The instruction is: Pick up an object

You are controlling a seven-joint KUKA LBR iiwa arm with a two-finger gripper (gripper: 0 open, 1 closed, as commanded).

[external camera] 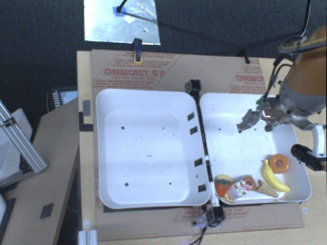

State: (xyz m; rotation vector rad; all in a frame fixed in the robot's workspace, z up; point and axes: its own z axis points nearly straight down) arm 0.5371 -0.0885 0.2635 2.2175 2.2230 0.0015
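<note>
My gripper [247,122] hangs over the upper middle of the right bin [230,101], with bare bin floor below it. The objects lie along that bin's near edge and right corner, well below the gripper. A yellow banana [275,177] lies at the right, with an orange ring-shaped piece [279,163] just above it. A red and orange round fruit [223,184] sits at the near left corner. Beside it are a white and red packet [242,187] and a small brown wedge [266,189].
The left bin [102,137] sits beside the right one, with a black clipped divider [201,137] between them. Both rest on a cardboard sheet [133,70]. A black fitting [306,157] sticks in near the right bin's right rim.
</note>
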